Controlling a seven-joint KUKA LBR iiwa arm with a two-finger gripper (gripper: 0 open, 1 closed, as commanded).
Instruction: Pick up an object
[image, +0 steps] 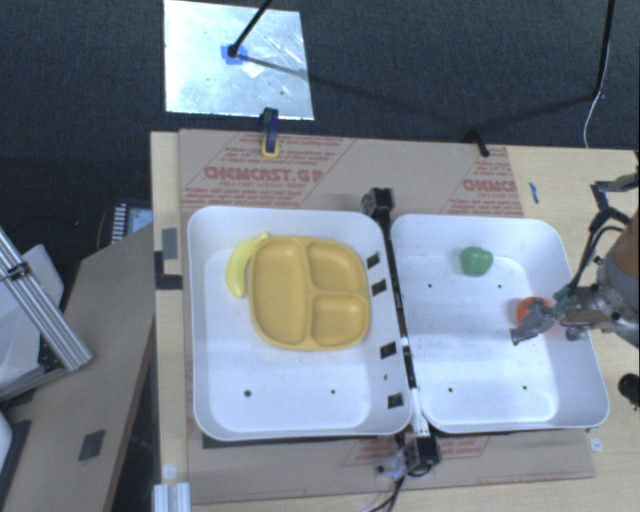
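I see my gripper (530, 322) at three o'clock in the right bin (480, 400), fingers too blurred to tell, touching an orange object (530, 305), green object (476, 261) toward one o'clock, yellow divided plate (305, 292) and banana (238, 266) in the left bin (290, 400).

Even, bright light – glare on the foil sheet (238, 60) – slightly soft.

Arm (620, 270) cut by right edge; banana (238, 266) partly under plate (305, 292).
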